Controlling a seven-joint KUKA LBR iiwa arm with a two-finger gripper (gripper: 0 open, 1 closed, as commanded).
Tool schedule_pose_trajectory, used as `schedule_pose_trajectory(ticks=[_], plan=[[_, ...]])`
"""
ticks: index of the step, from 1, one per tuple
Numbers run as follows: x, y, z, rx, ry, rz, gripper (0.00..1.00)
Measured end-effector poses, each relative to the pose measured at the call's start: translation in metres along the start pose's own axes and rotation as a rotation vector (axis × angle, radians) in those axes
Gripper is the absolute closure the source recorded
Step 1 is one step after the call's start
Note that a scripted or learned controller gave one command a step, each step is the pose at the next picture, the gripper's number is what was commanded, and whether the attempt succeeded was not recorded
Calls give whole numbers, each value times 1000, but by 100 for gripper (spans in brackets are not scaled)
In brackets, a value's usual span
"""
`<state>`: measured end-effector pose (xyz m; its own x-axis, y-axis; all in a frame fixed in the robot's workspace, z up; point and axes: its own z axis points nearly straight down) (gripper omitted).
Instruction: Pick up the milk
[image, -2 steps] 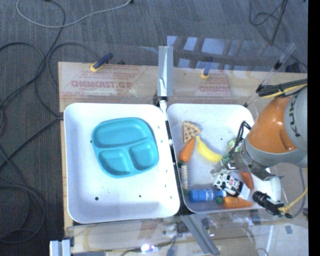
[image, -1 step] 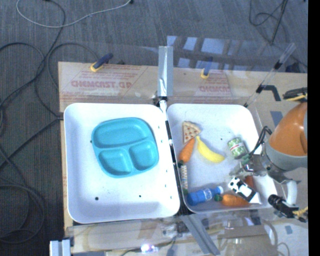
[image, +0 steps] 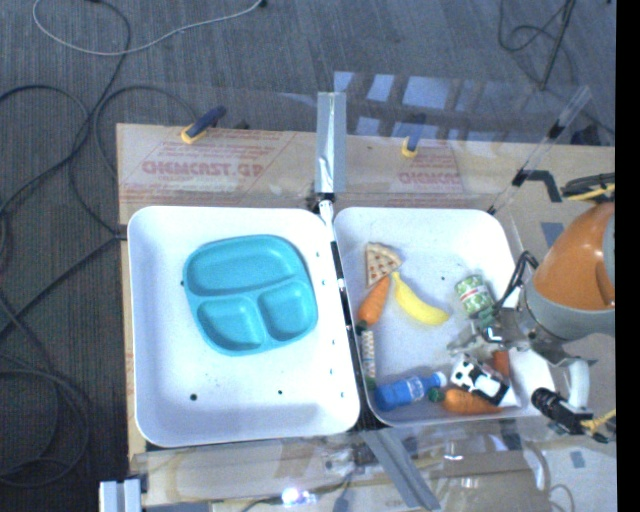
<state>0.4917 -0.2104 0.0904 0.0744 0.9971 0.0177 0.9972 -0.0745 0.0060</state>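
gripper (image: 487, 345) – fingers unclear | milk (image: 474, 378) – partly hidden under it

The grey arm with its orange band (image: 578, 270) is cut off by the right edge. Its pincer (image: 487, 338) is a small dark tangle, its state unreadable. The black-and-white cow-patterned milk carton (image: 472, 378) is too small to read, partly overlapped by an orange carrot (image: 468, 402).

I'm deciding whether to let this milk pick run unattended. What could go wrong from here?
1. The milk sits crowded near the right bin's corner, against a carrot and close to the blue bottle; the claw may catch a neighbour instead.
2. The nearby bin wall could block the claw's descent.
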Motion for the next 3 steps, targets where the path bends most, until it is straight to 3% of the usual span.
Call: schedule_pose_trajectory(ticks=[1,2,3], plan=[[9,-6,-1,1,-16,-52,0],[10,-5,-10,0,-16,-52,100],[16,-4,-10,2,-8,-61,0]])
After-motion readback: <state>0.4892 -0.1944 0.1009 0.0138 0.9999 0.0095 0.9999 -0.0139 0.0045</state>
